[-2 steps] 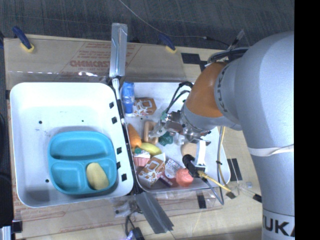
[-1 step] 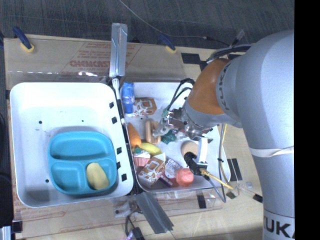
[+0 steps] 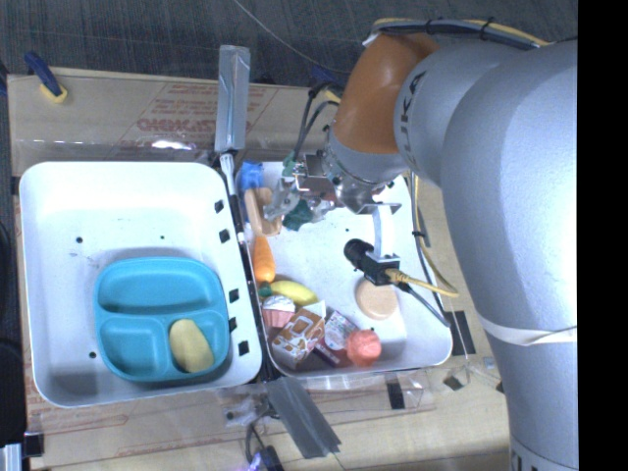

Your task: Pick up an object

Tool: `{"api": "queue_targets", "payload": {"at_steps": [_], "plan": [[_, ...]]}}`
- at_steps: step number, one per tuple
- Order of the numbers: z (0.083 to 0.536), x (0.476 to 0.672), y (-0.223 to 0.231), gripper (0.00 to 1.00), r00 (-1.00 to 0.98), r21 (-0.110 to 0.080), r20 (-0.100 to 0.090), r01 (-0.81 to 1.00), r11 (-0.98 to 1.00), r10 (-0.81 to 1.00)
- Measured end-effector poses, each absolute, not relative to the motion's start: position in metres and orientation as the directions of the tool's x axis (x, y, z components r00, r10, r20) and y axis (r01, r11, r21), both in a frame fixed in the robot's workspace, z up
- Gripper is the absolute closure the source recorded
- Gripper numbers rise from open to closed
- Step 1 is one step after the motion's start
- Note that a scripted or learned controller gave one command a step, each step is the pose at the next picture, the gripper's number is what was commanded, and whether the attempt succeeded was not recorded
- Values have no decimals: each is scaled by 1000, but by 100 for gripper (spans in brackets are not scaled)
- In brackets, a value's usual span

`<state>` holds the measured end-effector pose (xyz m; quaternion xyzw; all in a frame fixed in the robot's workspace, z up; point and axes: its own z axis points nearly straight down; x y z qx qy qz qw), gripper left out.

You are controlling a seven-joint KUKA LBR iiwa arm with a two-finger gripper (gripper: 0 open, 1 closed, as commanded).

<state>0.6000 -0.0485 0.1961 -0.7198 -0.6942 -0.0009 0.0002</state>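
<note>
Reaching from the right, the arm [image 3: 471, 116] bends over the right bin [image 3: 432, 346]. Fingers [image 3: 294, 204] state: cannot tell. A carrot [image 3: 263, 259] lies just below them.

Bench [image 3: 469, 412]: light wood surface, visible at the lower right. A brown cardboard sheet [image 3: 118, 111] with red print lies along the far side.

Left bin [image 3: 44, 253]: shallow, white, upright. It contains a blue divided plate [image 3: 147, 297] with three compartments, placed toward the near side.

Right bin [image 3: 329, 248]: shallow, white, touching the left bin along one wall.

A grey metal bar [image 3: 233, 91] stands at the far end of the shared wall. A blue clamp [image 3: 46, 77] sits at the far left corner.
</note>
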Motion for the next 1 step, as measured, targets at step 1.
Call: {"api": "queue_targets", "payload": {"at_steps": [1], "plan": [[191,585,-69,100,116,-6,0,993,-116,993]]}}
